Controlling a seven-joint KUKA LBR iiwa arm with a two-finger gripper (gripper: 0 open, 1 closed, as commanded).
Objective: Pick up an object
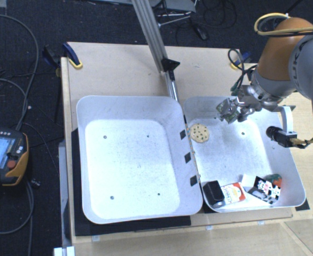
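One cookie (199, 133) lies alone near the right bin's (252, 159) left wall, just beside the gripper (228, 112) (whether its fingers are wide or narrow I cannot tell), and a descent from here could miss it or nudge it against the wall.

We take the cookie (199, 133) as our mark. Right of it the right bin's floor (242, 153) lies open. Well below it, along the near wall, clutter crowds together — black block (213, 192), red-and-white packet (233, 193), patterned pieces (266, 188). Left of it rises the bins' shared rim (187, 143).
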